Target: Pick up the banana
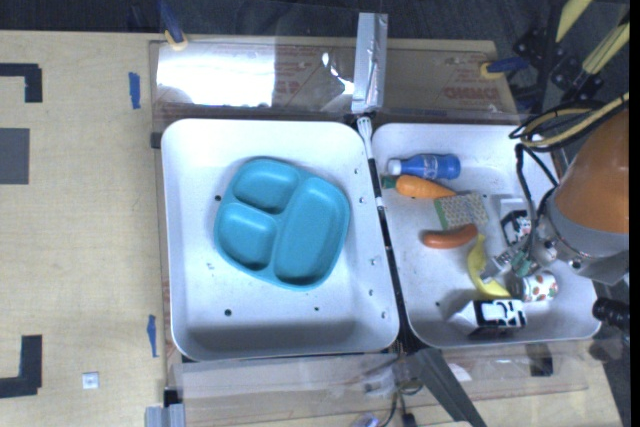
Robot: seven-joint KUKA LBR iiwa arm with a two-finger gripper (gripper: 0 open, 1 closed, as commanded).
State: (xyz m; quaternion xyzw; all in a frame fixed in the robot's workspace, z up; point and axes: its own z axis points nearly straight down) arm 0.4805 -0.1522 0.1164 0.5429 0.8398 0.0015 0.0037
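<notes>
The banana [481, 267] is yellow and curved, lying in the right bin [440, 320] near its front. My gripper [513, 259] reaches in from the right and sits low over the bin, right against the banana's right side. The gripper body hides part of the banana's right edge. The grey arm with its orange band [600, 190] rises over the bin's right rim.
In the right bin also lie a blue bottle [428, 166], a carrot [424, 187], a speckled sponge [462, 211], a sausage [449, 237], a spotted ball [541, 288] and a black-and-white item [498, 313]. The left bin [190, 305] holds a blue divided plate [283, 221].
</notes>
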